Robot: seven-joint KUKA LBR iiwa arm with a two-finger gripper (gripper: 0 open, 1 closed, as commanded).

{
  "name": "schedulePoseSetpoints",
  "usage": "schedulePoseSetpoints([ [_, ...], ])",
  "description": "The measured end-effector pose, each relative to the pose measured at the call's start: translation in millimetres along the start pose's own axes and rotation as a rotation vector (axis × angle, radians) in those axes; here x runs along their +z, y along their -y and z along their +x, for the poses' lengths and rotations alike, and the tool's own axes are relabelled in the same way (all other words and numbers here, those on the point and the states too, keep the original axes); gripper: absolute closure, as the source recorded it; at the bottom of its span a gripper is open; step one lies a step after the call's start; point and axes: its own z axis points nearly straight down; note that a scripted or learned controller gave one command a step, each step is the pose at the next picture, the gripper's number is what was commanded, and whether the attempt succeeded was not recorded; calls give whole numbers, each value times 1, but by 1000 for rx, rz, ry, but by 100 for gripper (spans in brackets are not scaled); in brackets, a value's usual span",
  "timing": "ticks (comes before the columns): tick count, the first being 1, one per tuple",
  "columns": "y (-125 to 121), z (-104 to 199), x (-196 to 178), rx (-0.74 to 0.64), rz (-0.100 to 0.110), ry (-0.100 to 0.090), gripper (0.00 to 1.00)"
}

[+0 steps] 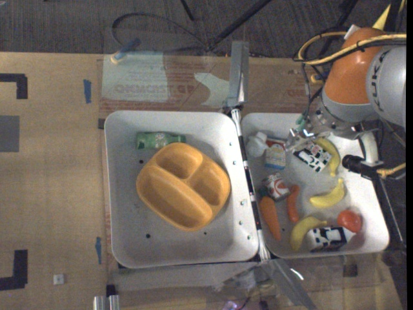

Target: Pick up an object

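The right bin (381, 228) holds several toy foods. A white bottle (256, 144) and a small carton (275, 152) lie at its upper left. A black-and-white cow-patterned box (313, 157) lies beside a yellow banana (332, 155) near the top. My gripper (303, 134) hangs over the bin's upper edge, just above the cow-patterned box, below the arm's orange band (348, 76). Lower down are a red-and-white carton (276, 186), a carrot (271, 217), a red sausage (293, 203), two more bananas (328, 196) (302, 228), a tomato (349, 220) and a second cow-patterned box (329, 237).
The left bin (122, 237) holds an orange divided plate (184, 185) and a green packet (160, 139) at its top. A metal divider (248, 192) runs between the bins. Cables (322, 44) loop near the arm at the upper right.
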Motion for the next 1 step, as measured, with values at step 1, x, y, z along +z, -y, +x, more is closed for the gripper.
schedulePoseSetpoints([
  [1, 35, 34, -114, 22, -2, 1, 100],
])
